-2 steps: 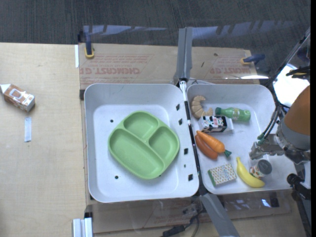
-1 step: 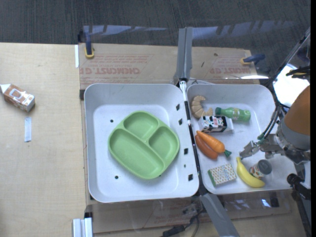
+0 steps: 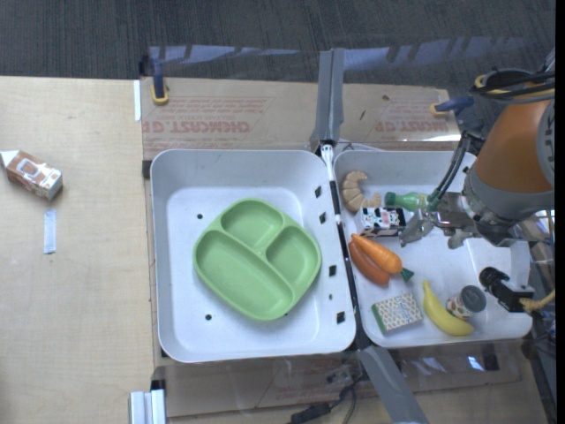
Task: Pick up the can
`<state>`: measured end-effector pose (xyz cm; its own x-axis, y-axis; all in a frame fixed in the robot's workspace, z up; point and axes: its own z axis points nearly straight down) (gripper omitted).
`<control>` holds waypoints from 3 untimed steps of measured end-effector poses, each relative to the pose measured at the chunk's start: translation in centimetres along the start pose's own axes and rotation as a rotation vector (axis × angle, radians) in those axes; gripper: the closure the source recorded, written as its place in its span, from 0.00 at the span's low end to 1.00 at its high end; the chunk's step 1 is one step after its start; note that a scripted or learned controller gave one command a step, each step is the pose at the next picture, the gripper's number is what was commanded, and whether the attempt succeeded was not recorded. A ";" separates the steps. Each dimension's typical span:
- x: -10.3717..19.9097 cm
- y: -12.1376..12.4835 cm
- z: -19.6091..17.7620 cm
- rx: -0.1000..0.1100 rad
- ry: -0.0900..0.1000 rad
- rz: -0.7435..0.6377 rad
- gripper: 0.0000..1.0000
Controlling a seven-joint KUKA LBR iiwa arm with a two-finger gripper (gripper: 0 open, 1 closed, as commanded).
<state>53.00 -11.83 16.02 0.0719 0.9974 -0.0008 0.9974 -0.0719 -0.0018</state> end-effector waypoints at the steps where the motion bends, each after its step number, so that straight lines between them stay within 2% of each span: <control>1: 0.0 8.4 3.2 0.001 -0.001 0.023 0.00; 2: 3.2 9.6 6.7 -0.002 -0.001 0.223 0.00; 3: 2.4 10.3 6.5 -0.001 -0.001 0.375 0.00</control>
<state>63.45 -10.15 9.47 0.4324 0.9017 -0.0018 0.9017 -0.4324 -0.0001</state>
